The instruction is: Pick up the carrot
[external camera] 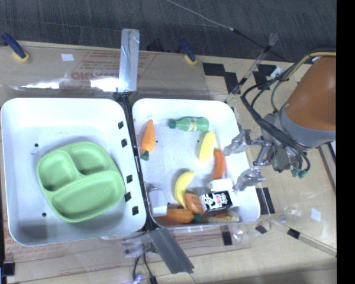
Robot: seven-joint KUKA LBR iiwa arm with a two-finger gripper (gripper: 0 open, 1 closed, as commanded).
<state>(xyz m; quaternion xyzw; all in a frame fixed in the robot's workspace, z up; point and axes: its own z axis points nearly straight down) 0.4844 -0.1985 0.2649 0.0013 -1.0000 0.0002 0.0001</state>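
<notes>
bins (183, 108): smooth white plastic, faint sheen
tray (80, 179): matt green plastic
carrot (147, 137): smooth orange plastic (toy-like)
gripper (244, 160): bare grey metal

A tray (80, 182) is sitting in the left bin (18, 123); the carrot (147, 138) is lying in the right bin (171, 108), seemingly left of a bottle (189, 123).

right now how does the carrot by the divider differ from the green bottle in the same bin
The carrot is orange and tapered with a green end; the green bottle is green with a yellow label. The carrot lies roughly upright in the picture against the bin's left wall; the bottle lies crosswise near the far wall. Both rest flat in the right bin, untouched.
</notes>
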